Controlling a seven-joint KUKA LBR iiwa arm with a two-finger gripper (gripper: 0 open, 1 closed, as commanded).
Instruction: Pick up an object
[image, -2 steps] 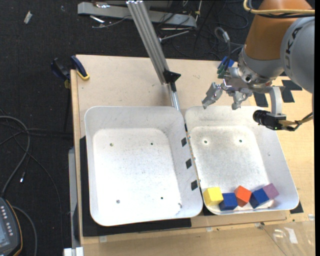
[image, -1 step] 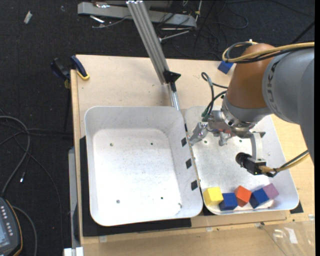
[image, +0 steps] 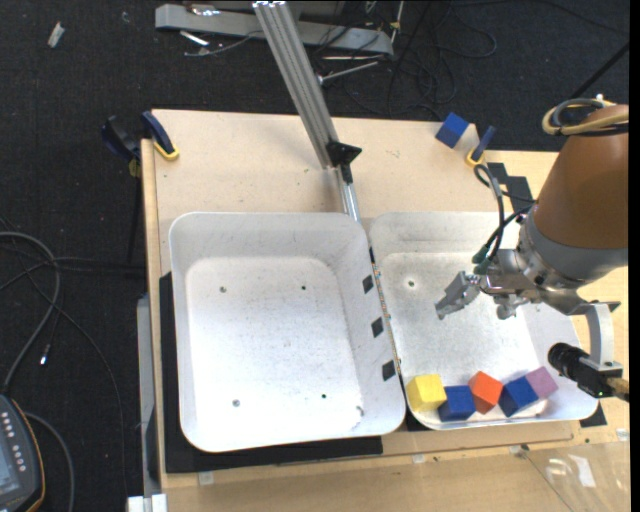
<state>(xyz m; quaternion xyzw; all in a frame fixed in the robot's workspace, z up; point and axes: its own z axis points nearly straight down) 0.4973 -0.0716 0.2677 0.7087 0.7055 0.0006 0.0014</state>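
Along the near rim of the right bin (image: 420, 235) lie several small blocks: a yellow block (image: 426, 389), a blue block (image: 457, 401), an orange block (image: 486, 389), a second blue block (image: 519, 395) and a purple block (image: 541, 381). My gripper (image: 480, 298) hangs over the middle of that bin, well above and behind the blocks. Its two fingers are spread apart, one finger (image: 455, 297) pointing left, and nothing sits between them.
The left bin (image: 200, 245) sits beside the right one. A slanted metal pole (image: 305, 85) rises from the bench's back. A blue block (image: 453, 129) rests on the bench top at the far right, near a yellow clamp (image: 160, 137) at the left.
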